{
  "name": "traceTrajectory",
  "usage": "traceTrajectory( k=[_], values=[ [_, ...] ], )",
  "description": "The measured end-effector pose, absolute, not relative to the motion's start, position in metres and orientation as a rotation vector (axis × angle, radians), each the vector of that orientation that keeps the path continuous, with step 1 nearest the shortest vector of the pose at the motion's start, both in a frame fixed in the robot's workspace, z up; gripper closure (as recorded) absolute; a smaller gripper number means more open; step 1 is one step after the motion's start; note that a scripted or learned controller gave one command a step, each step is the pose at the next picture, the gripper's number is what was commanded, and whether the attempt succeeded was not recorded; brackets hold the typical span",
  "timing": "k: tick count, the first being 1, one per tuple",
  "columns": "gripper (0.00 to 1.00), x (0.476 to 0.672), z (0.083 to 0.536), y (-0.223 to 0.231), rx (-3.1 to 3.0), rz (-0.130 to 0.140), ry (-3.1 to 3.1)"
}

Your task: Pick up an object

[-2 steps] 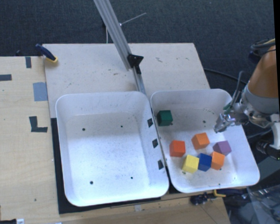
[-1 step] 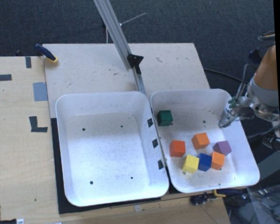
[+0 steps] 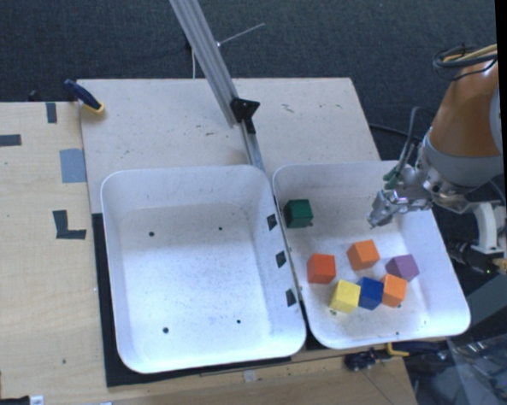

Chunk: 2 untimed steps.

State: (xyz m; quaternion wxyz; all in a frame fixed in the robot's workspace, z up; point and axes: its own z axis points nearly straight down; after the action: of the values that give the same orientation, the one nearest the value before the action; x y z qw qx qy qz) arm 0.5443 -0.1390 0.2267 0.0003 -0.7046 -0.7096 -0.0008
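- A slanted metal rail (image 3: 213,58) runs from the far edge down to the seam between the bins, with a black clamp (image 3: 244,110) on it.
- A blue-and-yellow tool (image 3: 84,95) lies far left on the bench.
- Grey tape patches (image 3: 73,165) mark the left wooden board (image 3: 35,279).

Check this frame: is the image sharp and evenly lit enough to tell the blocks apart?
Camera view: even, soft lighting, no strong glare on the right bin; blocks are slightly soft but colours separate cleanly, e.g. green block and yellow block. The pincer is blurry, its detail unreadable.
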Motion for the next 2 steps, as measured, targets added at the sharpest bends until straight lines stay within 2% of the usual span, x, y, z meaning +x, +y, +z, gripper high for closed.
traceTrajectory(
  k=[2],
  values=[
    [1.00,0.543,0.227,-0.026,-2.211,0.001,-2.228]
  ],
)
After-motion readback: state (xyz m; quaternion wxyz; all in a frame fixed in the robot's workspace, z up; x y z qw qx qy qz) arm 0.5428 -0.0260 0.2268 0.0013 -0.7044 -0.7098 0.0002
